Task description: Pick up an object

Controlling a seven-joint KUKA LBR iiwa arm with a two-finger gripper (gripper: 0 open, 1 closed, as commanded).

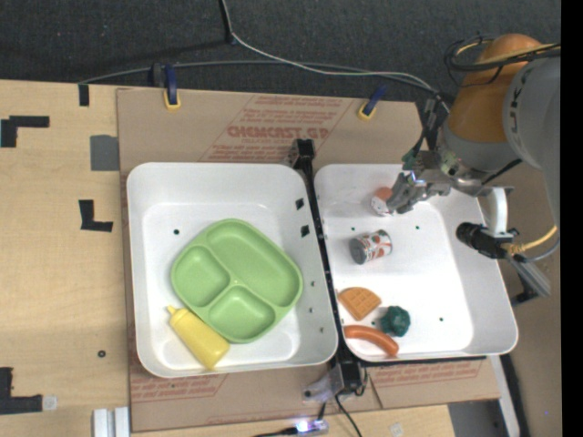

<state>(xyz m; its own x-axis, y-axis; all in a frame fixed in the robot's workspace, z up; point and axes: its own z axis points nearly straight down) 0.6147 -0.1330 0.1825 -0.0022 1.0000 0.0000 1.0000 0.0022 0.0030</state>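
Two white bins [146, 244] side by side on brown bench. Gripper [399, 196] low in right bin's far end, over small pale object [380, 202]; grip state impossible to tell. Approach stage, probably. Next: close on it, lift straight. Small can [370, 247] just beside.

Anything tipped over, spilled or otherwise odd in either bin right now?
The small can in the right bin lies on its side rather than upright. The yellow bottle in the left bin also lies flat, beside the green plate. No spills visible.
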